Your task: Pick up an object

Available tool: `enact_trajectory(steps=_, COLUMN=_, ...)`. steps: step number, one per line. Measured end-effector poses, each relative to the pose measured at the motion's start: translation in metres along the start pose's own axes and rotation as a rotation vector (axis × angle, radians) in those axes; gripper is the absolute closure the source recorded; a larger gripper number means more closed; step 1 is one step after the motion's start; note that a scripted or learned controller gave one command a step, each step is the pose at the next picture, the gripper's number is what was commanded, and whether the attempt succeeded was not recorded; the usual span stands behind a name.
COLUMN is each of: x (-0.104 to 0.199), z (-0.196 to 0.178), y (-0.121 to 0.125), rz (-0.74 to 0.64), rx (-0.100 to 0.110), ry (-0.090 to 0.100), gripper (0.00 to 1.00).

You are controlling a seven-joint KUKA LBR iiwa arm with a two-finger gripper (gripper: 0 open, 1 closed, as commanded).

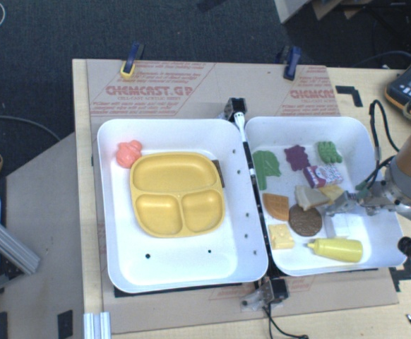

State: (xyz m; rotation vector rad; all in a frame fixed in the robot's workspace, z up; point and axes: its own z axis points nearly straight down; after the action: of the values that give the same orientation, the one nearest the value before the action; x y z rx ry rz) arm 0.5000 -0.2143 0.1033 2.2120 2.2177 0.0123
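Note:
The right bin (pixel 364 136) holds several toy foods: a green leaf (pixel 266 165), a purple piece (pixel 297 157), a small green piece (pixel 328 151), a pink-and-white packet (pixel 324 175), an orange slice (pixel 277 205), a brown disc (pixel 305 222), a yellow cheese wedge (pixel 282 236) and a yellow squeeze bottle (pixel 336 248). My gripper (pixel 332 205) reaches in low from the right. Its tip sits beside a beige block (pixel 308 196), just above the brown disc.
The left bin (pixel 117 224) bears a yellow divided plate (pixel 176 193) and a pink-orange lump (pixel 128 153) at its far left corner. A black rail (pixel 242 143) runs between the bins. The arm's grey body (pixel 410 179) hangs over the right bin's right wall.

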Motion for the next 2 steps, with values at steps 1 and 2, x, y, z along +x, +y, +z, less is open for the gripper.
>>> enact_trajectory(steps=1, x=0.000, z=-0.011, y=0.002, rz=0.002, rx=-0.008, ry=-0.003, gripper=1.00)
enact_trajectory(steps=2, x=-0.005, z=-0.073, y=0.009, rz=0.001, rx=0.004, ry=-0.004, gripper=1.00)
